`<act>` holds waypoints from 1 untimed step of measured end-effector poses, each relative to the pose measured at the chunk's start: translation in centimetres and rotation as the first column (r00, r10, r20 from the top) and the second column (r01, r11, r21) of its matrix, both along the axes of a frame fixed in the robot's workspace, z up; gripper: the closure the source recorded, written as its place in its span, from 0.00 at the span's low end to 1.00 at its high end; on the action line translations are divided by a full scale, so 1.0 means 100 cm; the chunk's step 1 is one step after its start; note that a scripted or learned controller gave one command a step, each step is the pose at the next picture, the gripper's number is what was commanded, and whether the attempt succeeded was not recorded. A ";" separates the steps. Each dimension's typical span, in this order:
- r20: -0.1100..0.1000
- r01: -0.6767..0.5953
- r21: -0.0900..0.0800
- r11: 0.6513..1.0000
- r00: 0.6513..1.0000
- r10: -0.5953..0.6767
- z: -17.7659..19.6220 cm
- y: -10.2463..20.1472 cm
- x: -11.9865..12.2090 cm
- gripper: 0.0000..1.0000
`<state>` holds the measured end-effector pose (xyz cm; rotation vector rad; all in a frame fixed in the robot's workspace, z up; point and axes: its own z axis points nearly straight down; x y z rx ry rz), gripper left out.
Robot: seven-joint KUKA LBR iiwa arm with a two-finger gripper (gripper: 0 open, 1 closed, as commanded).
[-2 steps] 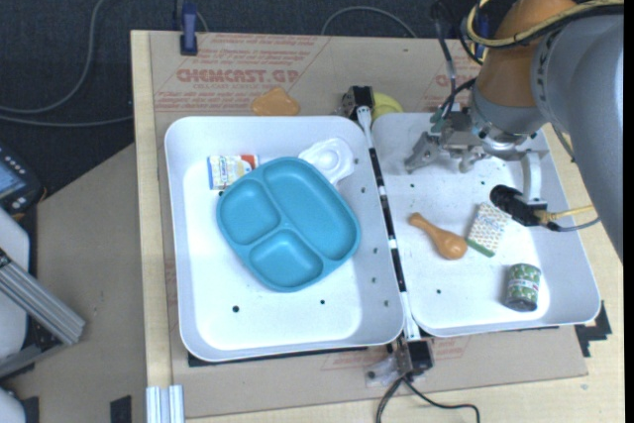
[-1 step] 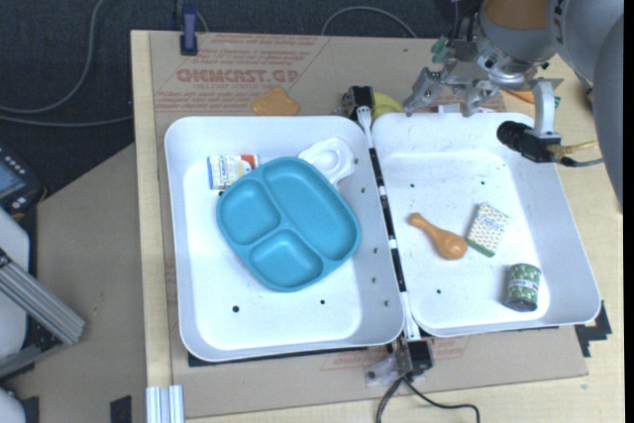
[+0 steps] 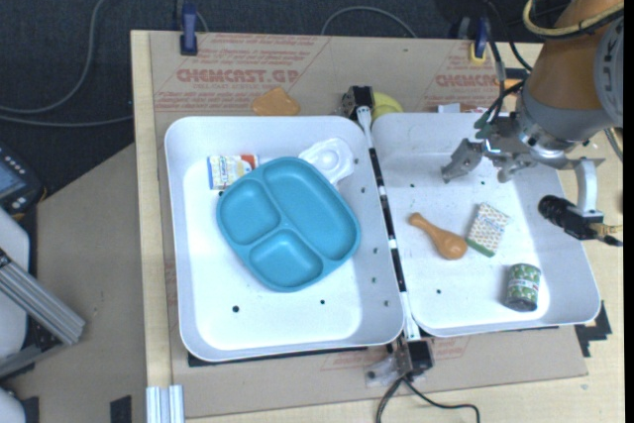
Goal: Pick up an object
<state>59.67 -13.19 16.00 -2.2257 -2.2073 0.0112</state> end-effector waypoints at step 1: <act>0.026 -0.010 -0.001 1.000 1.000 0.010 -0.071 0.024 -0.046 0.00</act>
